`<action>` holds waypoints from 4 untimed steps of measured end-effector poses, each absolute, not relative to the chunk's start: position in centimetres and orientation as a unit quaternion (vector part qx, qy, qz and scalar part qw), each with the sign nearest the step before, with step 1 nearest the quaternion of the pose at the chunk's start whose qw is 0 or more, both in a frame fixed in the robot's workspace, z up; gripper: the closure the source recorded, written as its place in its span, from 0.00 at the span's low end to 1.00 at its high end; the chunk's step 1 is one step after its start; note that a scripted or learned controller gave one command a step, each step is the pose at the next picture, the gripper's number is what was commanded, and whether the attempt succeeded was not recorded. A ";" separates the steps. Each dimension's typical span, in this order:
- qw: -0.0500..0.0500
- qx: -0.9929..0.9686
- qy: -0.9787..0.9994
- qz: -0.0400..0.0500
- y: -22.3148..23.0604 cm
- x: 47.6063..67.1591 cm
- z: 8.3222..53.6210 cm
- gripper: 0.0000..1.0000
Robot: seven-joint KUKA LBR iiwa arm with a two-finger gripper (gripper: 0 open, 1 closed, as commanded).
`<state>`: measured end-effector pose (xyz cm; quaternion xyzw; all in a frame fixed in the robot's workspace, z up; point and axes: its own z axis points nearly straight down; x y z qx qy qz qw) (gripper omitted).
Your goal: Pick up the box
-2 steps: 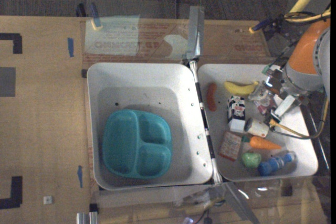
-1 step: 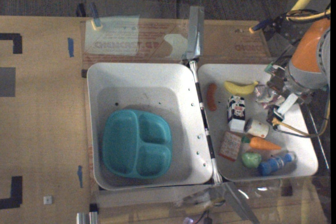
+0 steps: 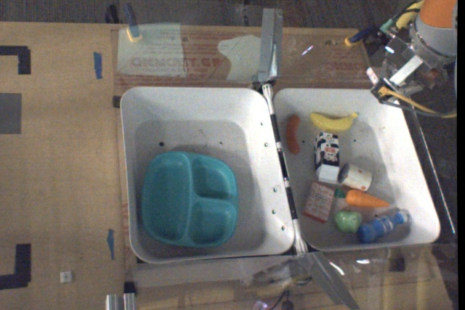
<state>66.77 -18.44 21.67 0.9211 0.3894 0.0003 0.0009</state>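
Observation:
A black-and-white patterned carton box [image 3: 328,155] lies in the middle of the right bin [image 3: 414,156]. A flat reddish-brown box [image 3: 319,202] lies just below it, nearer the bin's front. The arm's orange band [image 3: 441,0] and grey wrist hang over the bin's far right corner. The gripper [image 3: 387,86] sits there above the rim, well away from both boxes, with nothing seen in it.
Around the boxes in the right bin are a banana [image 3: 333,120], a sausage [image 3: 293,134], a white can [image 3: 354,176], a carrot [image 3: 365,200], a green fruit [image 3: 348,221] and a blue bottle [image 3: 383,226]. The left bin [image 3: 138,120] holds a teal divided plate [image 3: 190,197].

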 end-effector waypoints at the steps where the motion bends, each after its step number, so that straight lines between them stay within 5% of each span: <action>1: 0.003 0.939 0.343 0.005 -10.0 63.5 12.9 1.00; 2: 0.006 0.903 0.429 0.012 -16.6 60.5 10.1 1.00; 3: 0.010 0.912 0.410 0.009 -15.1 63.7 10.2 1.00; 4: 0.000 0.957 0.290 0.000 -11.0 64.1 22.3 1.00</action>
